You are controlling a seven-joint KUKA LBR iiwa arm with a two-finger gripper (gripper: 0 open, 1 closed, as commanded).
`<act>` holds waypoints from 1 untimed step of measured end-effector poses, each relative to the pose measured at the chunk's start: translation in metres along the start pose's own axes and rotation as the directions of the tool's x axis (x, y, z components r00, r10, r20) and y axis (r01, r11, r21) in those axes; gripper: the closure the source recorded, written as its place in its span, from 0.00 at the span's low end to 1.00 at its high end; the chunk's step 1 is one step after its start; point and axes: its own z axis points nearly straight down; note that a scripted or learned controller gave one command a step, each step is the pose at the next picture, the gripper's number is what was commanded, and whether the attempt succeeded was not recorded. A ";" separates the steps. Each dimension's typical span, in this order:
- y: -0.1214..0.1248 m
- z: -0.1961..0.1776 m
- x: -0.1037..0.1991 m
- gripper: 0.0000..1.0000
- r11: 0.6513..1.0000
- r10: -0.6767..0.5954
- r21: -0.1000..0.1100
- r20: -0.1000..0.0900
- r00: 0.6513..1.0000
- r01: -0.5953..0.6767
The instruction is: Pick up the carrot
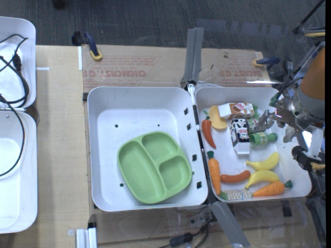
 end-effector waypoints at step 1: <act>-0.053 0.059 -0.011 0.00 0.940 -0.340 -0.001 -0.001 0.940 0.340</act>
